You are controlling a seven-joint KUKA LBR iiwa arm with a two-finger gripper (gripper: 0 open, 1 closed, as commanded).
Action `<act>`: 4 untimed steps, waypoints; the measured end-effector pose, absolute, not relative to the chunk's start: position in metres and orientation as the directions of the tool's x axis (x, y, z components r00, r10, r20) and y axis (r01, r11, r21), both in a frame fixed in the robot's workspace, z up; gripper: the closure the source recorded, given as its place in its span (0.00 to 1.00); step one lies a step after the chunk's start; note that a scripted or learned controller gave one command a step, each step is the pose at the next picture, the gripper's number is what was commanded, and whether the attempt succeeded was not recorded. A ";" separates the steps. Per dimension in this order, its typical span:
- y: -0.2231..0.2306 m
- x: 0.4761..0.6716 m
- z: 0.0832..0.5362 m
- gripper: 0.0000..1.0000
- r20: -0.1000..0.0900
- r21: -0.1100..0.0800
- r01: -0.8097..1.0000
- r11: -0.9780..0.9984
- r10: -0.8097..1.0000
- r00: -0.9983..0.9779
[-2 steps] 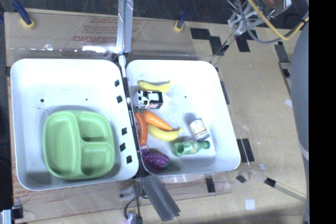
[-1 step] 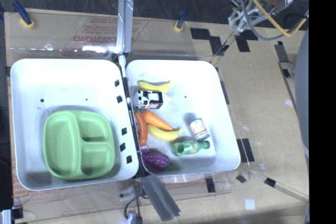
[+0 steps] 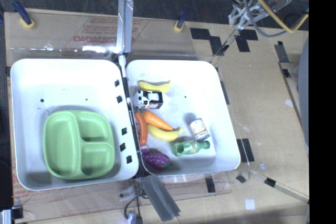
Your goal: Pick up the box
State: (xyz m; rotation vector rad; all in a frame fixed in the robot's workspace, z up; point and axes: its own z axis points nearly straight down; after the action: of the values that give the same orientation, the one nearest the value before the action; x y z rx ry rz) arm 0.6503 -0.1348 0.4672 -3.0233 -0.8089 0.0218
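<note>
The box (image 3: 149, 98) is small, black and white, and lies in the right bin (image 3: 210, 81) near its left wall. A yellow banana (image 3: 155, 85) rests just behind it and an orange carrot (image 3: 157, 120) just in front. My gripper (image 3: 251, 0) is at the top right of the camera view, well outside the bins and far from the box, amid cables and yellow tubing. Nothing is seen held in it.
The right bin also holds a second carrot (image 3: 140, 129), another banana (image 3: 165, 134), a small can (image 3: 198, 129), a green bottle (image 3: 190, 147) and purple grapes (image 3: 156, 159). A green divided plate (image 3: 80, 143) lies in the left bin (image 3: 31, 81).
</note>
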 end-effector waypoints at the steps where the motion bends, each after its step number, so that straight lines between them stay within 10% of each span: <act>1: -0.132 0.651 0.476 1.00 -0.012 -0.018 0.509 -0.860 0.510 0.860; 4: -0.122 0.654 0.503 1.00 -0.015 -0.027 0.538 -0.842 0.539 0.842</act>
State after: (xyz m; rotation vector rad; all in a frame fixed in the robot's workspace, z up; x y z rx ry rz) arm 0.6543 -0.1218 0.5030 -2.9942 -0.8756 0.0342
